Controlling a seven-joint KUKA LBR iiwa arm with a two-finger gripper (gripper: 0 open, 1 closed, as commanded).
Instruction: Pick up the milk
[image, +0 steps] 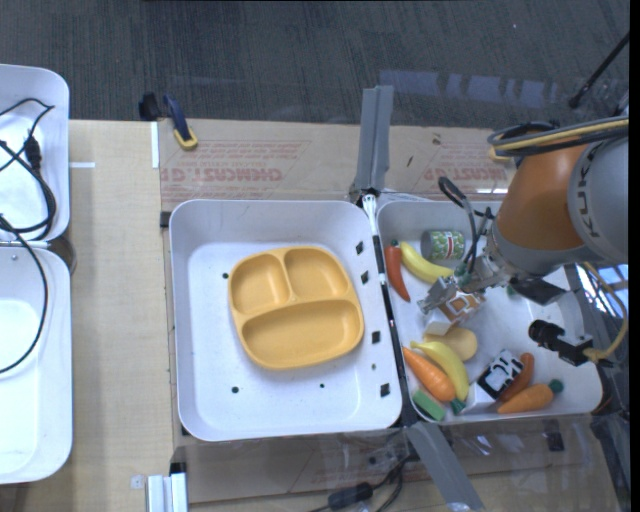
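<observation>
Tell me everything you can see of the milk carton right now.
The milk carton is a small toy carton, white with black cow-like patches and dark edging, probably plastic. It lies tilted on the floor of the right bin, near its front right corner. An orange carrot lies against its right side. The claw is apart from it, farther back in the bin.

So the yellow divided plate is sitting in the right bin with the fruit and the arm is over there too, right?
Not quite. The camera view shows the yellow plate in the left bin, alone. The fruit, such as the banana and carrot, lies in the right bin, and the arm is indeed over that bin.
</observation>
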